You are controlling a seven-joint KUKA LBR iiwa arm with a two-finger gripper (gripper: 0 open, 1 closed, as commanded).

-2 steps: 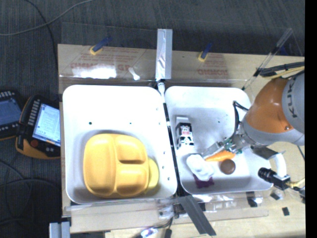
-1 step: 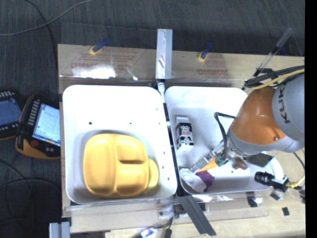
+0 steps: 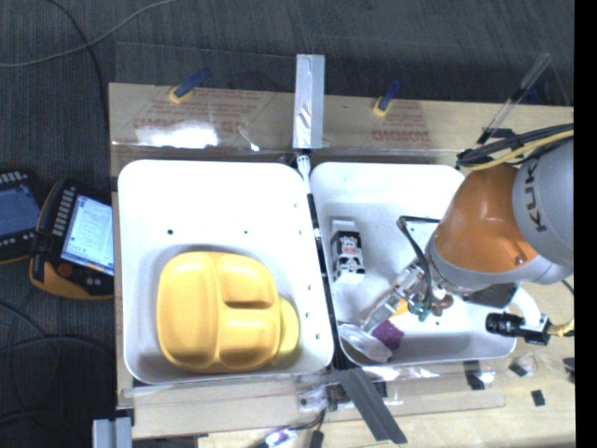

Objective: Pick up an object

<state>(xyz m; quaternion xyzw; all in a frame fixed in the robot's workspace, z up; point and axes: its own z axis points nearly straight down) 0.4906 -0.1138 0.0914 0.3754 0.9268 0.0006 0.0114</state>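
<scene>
A big yellow moulded tray [image 3: 222,311] lies in the front of the left bin [image 3: 187,171]. In the right bin [image 3: 392,180], a small black-and-white box [image 3: 348,253] rests by the left wall. A silvery spoon-like piece [image 3: 366,341] and a purple item [image 3: 390,334] sit at the front. A thin black wire [image 3: 413,227] lies farther back. My gripper [image 3: 422,302] hangs low over the front middle of the right bin, under the orange wrist band [image 3: 480,231], just above the spoon's handle and the purple item. The wrist hides much of it.
A handheld pendant with a lit screen [image 3: 79,241] lies on the floor to the left. A metal post [image 3: 309,101] stands behind the wall between the bins, with blue-yellow clamps [image 3: 187,87] on the back board. Cables [image 3: 513,143] run at the right.
</scene>
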